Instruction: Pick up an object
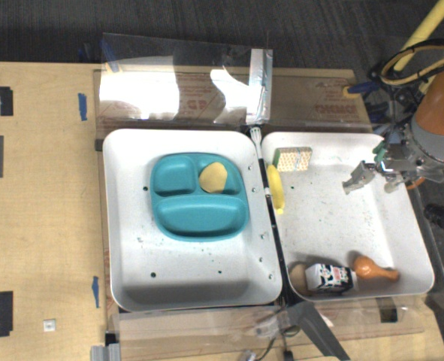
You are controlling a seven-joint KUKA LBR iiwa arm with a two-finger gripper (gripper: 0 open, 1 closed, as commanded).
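My gripper (373,180) hovers over the right edge of the right bin (334,224), open, with nothing between its fingers. In that bin, a yellow-and-white sponge block (292,159) lies at the back left. A yellow banana-shaped piece (275,187) rests along the left wall. A black-and-white bottle (328,277) lies on its side at the front. Beside it is an orange-brown gourd-shaped toy (373,270). The gripper is well behind the bottle and toy and to the right of the sponge.
The left bin (131,262) holds a teal divided plate (199,209) with a round yellow object (212,177) in its back-right compartment. A clear plastic panel (184,89) stands behind the bins. Cables and the arm's orange band (438,111) sit at the right.
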